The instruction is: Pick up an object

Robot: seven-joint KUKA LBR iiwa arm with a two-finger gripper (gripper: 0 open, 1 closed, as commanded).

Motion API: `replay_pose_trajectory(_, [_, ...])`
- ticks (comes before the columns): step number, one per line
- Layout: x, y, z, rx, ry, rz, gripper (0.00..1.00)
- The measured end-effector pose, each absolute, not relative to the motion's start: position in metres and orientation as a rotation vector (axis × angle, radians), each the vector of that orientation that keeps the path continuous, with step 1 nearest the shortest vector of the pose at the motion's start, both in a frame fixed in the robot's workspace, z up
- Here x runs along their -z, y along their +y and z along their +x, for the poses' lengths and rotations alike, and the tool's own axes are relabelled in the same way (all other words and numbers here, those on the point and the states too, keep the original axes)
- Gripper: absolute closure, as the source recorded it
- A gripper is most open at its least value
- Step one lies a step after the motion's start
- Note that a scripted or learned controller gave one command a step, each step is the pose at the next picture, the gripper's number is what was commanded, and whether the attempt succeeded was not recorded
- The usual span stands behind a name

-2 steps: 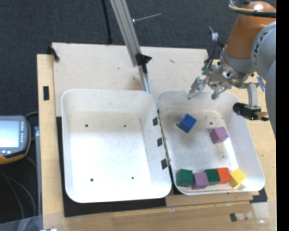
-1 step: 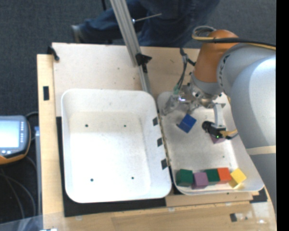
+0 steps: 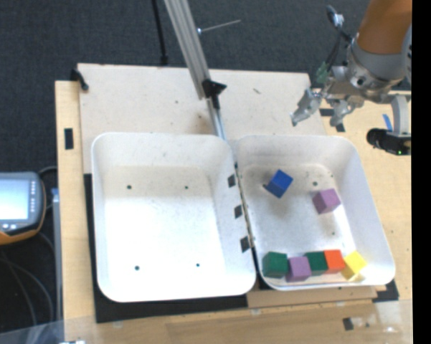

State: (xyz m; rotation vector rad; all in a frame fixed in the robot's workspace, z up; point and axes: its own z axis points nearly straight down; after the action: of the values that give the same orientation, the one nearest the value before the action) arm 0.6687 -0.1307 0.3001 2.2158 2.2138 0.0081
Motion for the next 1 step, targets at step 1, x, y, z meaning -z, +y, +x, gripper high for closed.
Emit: replay_pose_trajectory(1, [-0.1358,-0.1049,0.6792,0.007,2.227,2.22,0.0])
